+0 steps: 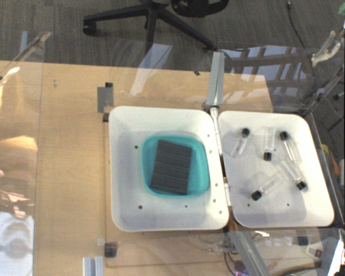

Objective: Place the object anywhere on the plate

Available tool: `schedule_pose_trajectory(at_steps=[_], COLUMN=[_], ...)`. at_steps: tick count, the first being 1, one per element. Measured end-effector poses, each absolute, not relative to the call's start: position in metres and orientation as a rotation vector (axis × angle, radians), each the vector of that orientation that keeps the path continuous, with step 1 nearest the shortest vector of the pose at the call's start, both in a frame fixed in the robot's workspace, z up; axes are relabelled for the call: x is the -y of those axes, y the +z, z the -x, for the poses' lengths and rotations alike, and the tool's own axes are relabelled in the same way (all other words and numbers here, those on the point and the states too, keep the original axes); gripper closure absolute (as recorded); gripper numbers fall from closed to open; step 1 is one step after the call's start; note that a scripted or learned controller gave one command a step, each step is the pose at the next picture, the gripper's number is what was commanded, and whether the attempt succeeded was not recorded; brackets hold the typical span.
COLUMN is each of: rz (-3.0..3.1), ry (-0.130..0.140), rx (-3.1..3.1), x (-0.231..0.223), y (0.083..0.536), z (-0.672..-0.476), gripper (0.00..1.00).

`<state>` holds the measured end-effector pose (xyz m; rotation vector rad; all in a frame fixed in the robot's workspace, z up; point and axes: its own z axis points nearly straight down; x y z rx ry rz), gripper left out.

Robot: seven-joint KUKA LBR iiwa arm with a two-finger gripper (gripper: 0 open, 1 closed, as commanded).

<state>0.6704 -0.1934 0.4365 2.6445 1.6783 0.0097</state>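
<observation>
Plate [202,161]: teal, in left bin [124,205]
Object [171,167]: dark ribbed block, flat on plate
Vials [265,187]: black-capped, in right bin [318,210]
Pincer: state cannot be told

Two shallow white bins side by side on wooden bench [59,161]. Right bin [318,210]: five clear vials with black caps, scattered, lying flat: one at 11 o'clock [240,141], one near 12 [267,144], one at 1 [288,145], one at 4 [294,175], one at 7 [266,187]. Left bin [126,210] just beside right. Grey bracket [215,81] at 12 o'clock above seam between bins. Office chair base [156,16] on carpet, far top.
</observation>
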Motion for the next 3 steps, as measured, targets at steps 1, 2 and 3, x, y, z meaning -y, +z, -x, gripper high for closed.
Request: schedule_pose_trajectory(at_steps=[1,2,3], rz=[-2.645,-2.720,-2.791], ry=[0.010,0.010,0.012], rx=[-1.678,-1.554,-1.425], x=[0.193,0.195,0.197], y=[0.436,0.437,0.437], z=[-0.670,-0.670,-0.609], gripper=[0.00,0.00,0.00])
